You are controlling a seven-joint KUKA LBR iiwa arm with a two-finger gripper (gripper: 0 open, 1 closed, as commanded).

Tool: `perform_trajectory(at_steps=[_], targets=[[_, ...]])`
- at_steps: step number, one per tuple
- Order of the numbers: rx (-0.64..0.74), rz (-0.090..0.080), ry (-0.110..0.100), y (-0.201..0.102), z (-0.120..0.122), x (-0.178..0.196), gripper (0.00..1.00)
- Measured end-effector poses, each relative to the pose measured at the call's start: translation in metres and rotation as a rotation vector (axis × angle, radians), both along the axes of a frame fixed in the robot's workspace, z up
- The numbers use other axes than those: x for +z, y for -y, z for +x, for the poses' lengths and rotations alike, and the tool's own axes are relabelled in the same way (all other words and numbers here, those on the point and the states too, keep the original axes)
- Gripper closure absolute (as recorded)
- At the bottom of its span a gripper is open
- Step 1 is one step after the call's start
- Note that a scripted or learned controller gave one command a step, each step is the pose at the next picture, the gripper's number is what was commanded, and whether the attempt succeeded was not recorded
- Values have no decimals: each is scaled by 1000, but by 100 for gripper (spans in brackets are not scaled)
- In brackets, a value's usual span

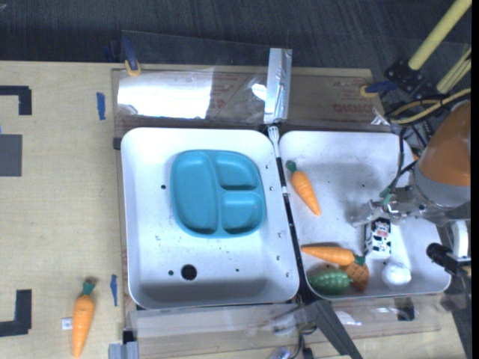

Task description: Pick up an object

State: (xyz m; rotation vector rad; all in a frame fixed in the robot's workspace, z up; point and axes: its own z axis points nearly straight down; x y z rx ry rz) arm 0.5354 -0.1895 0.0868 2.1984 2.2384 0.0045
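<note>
Camera view shows the gripper (pixel 374 217) low inside the right bin (pixel 337 152), near its right side, with the grey arm and its orange band reaching in from the right edge. Whether anything sits between the jaws cannot be told from this angle, nor how wide they stand. Just below the gripper lies a small black-and-white carton (pixel 381 238), its long axis running roughly up and down the view, touching or nearly touching a white egg-like object (pixel 397 274). This carton looks like the nearest candidate. A carrot (pixel 305 189) lies well to the gripper's left, slanted; another carrot (pixel 328 254) and a green vegetable (pixel 330 280) sit toward the bin's lower left.
</note>
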Motion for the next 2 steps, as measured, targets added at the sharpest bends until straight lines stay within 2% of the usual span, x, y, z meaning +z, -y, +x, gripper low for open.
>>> perform_trajectory(at_steps=[1,2], targets=[[1,-2,5,-1,2,11,100],[51,1,1,-43,60,59,100]])
